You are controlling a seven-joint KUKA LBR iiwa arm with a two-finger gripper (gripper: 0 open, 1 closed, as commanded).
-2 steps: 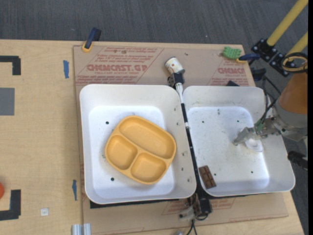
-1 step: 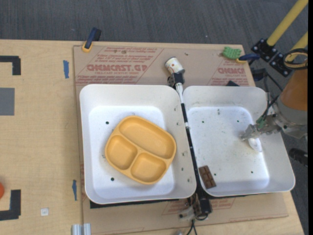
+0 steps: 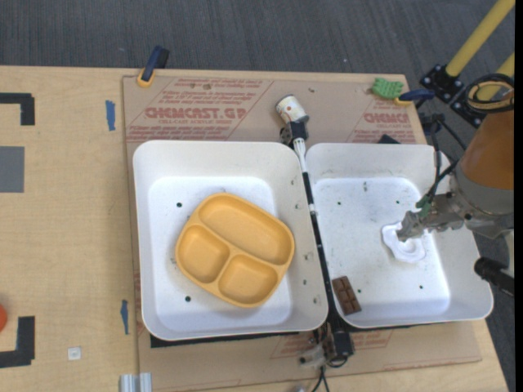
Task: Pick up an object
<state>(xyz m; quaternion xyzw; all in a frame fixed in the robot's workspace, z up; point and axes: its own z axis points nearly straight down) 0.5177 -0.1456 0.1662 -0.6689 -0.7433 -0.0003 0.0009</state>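
Note:
A yellow divided plate (image 3: 234, 249) lies in the left white bin (image 3: 159, 170). In the right white bin (image 3: 359, 166) a small white object (image 3: 406, 247) rests on the floor near the right side. My gripper (image 3: 411, 229) reaches in from the right, low over the bin, with its tip right at the white object's upper edge. A small brown block (image 3: 346, 294) lies at the right bin's front left corner.
A brush-like tool with a white head (image 3: 290, 114) lies along the seam between the bins at the back. A green clamp (image 3: 386, 88) and a yellow-blue clamp (image 3: 152, 64) hold the cardboard's far edge. Cables and a yellow pole (image 3: 482, 31) stand at the right.

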